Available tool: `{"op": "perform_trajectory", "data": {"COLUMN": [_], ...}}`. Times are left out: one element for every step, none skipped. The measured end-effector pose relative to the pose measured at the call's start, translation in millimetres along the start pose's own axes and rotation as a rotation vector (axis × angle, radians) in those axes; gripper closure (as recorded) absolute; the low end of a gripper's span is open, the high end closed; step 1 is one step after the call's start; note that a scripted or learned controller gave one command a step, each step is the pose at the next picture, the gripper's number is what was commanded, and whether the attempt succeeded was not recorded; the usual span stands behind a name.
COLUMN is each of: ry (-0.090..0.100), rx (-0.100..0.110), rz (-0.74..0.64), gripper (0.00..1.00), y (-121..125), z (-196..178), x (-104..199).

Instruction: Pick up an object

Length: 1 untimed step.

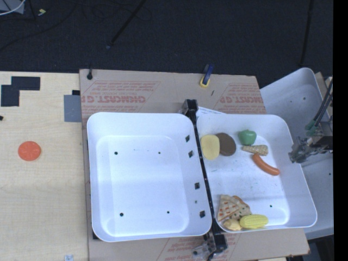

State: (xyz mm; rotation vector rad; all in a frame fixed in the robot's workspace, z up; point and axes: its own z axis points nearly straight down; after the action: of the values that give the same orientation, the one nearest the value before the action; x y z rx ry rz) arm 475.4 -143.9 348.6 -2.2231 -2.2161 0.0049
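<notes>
The right bin (293, 200) holds several toy foods. A pale yellow piece (210, 147) and a brown disc (226, 144) lie near the divider. A green pepper (247, 136), a beige stick (254, 149) and an orange sausage (266, 165) sit toward the bin's right side. At the front lie a waffle-like wedge (232, 206) and a yellow corn cob (253, 221). My gripper (305, 149) hangs just outside the right bin's right rim, beside the sausage and apart from every object.
The left bin (103, 200) stands next to the right one on a cardboard sheet (141, 94). A yellow and blue clamp (206, 76) sits at the cardboard's back edge. A white panel (296, 94) lies at the right, behind the gripper.
</notes>
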Motion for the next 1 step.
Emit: {"op": "perform_trajectory", "data": {"ry": [-0.001], "rx": [-0.003], "rz": [-0.001], "gripper": [1.0], "y": [25.0], "z": [11.2], "x": [-25.7]}}
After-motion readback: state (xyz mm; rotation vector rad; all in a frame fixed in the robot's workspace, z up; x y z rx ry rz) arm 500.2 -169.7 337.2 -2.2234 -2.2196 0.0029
